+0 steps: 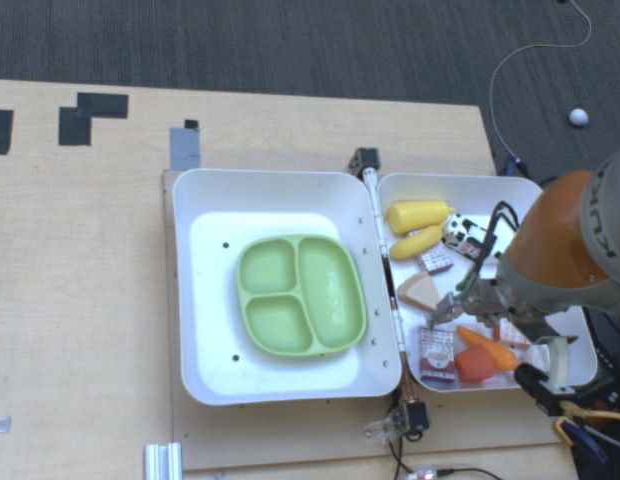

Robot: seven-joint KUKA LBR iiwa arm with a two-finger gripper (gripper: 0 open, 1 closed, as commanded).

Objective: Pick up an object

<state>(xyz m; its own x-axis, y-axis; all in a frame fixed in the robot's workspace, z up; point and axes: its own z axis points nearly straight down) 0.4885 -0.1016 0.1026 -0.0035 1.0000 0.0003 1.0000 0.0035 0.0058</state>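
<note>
Gripper [458,306] low in right bin [580,368], finger state can't tell; toy carrot [485,344] just below it, so centre over carrot before closing, clear of red piece [474,366].

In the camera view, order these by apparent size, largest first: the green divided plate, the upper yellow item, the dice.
1. green divided plate
2. upper yellow item
3. dice
</note>
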